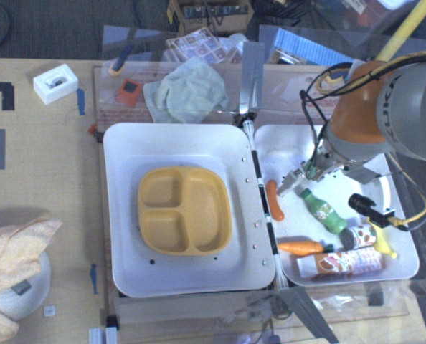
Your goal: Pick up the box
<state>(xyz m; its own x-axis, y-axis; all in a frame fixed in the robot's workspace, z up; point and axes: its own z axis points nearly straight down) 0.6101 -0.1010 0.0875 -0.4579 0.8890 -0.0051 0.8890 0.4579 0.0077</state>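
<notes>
My arm (385, 113), grey with its orange band, reaches in from the right over the right bin (406, 264). The left bin (120, 213) beside it carries a yellow divided plate (184, 210). In my bin the box (349, 261) lies flat along the near wall, well apart from my gripper (299, 179), which hangs near the bin's left side, further back. Between us lie a green bottle (325, 212), tilted, and a carrot (300, 247) touching the box's left end; a banana (382, 241) sits at the box's right end, and a small sausage (273, 200) lies just left of my gripper. I hold nothing, and how far my fingers are parted I cannot tell.
</notes>
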